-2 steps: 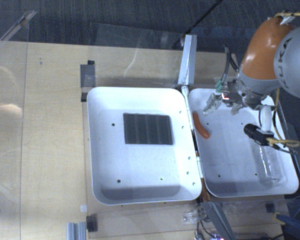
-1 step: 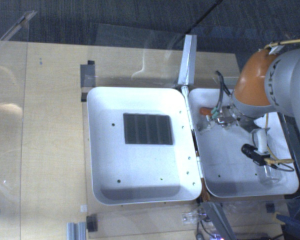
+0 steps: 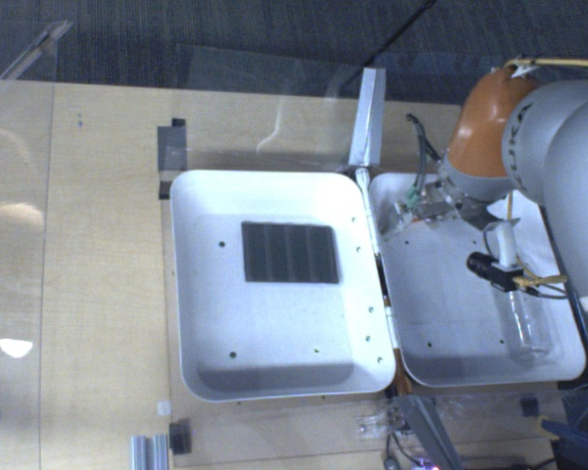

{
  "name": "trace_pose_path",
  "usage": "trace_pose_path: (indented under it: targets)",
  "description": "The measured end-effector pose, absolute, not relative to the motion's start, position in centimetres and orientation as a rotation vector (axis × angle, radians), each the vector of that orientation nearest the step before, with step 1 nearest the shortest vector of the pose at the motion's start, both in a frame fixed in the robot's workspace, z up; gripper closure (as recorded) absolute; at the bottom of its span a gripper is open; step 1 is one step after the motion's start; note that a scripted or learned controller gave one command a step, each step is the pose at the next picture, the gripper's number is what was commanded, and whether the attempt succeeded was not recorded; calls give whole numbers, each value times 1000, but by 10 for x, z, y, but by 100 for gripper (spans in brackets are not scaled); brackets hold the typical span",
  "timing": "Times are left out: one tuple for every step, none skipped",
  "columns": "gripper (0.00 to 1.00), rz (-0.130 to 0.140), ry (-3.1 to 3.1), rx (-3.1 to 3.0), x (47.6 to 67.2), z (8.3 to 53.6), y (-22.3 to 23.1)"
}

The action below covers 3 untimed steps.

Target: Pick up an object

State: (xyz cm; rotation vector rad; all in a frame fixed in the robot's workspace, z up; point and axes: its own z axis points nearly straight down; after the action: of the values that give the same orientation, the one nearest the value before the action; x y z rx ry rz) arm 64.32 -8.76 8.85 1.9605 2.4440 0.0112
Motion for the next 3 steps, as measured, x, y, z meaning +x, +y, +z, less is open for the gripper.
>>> trace_pose_path:
  targets:
    - [100, 20, 2440, 1956, 646, 102, -86]
    - [100, 8, 2368, 2054, 667, 188, -49]
    - [0, 7, 2369, 2054, 667, 187, -49]
